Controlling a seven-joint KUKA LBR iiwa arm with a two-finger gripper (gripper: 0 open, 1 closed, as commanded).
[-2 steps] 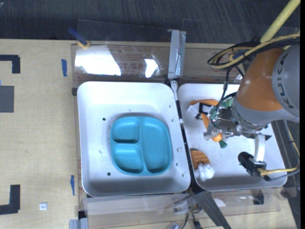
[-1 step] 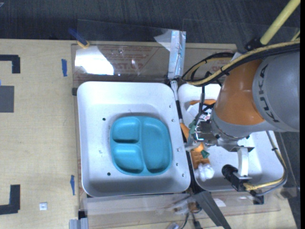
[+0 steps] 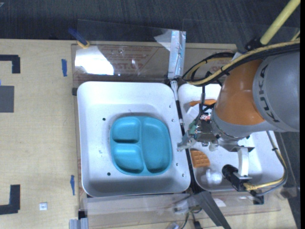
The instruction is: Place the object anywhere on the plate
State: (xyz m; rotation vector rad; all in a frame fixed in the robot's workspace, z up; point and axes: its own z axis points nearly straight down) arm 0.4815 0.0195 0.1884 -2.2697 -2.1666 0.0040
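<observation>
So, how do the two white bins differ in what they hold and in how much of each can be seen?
The left bin holds a blue divided plate, while the right bin holds small things, among them an orange waffle-like piece and a white object. The left bin lies fully in sight, while the right bin is largely covered by the arm. Both are shallow and white.

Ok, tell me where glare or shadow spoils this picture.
Camera view: bright glare on the clear sheet behind the left bin; the blue plate is evenly lit and sharp; the arm covers and shades much of the right bin, so the objects there, like the orange waffle-like piece, are harder to read.
</observation>
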